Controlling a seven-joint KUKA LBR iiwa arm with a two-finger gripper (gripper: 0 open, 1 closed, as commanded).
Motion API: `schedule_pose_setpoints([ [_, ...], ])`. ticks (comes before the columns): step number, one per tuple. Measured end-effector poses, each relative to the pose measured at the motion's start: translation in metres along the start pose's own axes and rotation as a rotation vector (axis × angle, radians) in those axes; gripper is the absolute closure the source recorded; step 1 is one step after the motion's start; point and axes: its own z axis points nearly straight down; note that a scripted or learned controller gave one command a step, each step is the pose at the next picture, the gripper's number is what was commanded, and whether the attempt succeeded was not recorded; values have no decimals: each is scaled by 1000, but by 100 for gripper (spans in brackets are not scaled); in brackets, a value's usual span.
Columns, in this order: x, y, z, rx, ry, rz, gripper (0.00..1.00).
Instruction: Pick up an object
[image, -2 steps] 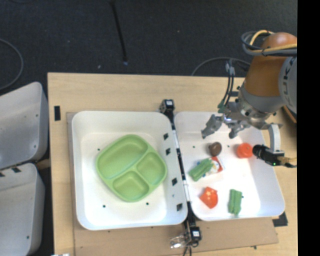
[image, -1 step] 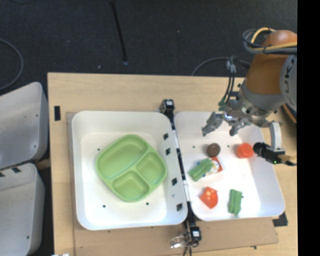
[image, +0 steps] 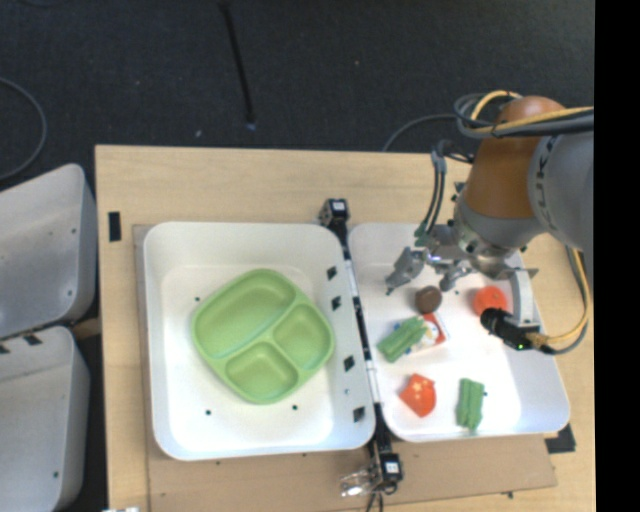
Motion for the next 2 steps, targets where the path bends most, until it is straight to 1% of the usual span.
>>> schedule_pose_setpoints([
  [1,-4,4,62,1,-1,3,0],
  [2,-5,4,86,-1,-1,6,0],
])
